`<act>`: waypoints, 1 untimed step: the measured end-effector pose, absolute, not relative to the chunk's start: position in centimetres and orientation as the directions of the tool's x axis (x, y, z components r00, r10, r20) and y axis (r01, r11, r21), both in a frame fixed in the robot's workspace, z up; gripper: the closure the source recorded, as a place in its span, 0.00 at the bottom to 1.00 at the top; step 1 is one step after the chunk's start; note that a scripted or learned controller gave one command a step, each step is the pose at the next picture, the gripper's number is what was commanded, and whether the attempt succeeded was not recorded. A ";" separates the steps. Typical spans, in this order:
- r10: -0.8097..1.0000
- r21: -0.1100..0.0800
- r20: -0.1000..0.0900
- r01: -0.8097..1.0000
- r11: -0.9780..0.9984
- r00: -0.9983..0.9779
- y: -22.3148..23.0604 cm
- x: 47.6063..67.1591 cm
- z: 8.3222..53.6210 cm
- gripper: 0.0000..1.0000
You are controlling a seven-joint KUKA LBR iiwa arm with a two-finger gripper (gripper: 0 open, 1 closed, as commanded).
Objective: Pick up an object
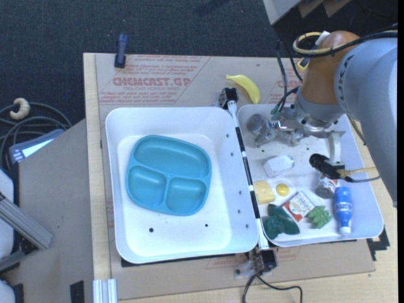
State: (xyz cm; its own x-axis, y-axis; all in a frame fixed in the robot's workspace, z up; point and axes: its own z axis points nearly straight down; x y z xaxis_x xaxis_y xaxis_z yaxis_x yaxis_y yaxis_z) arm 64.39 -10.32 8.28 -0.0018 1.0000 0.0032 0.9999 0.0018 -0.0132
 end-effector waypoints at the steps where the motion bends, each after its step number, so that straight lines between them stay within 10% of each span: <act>1: 1.000 -0.013 0.003 1.000 0.002 -0.002 -10.3 64.4 9.3 1.00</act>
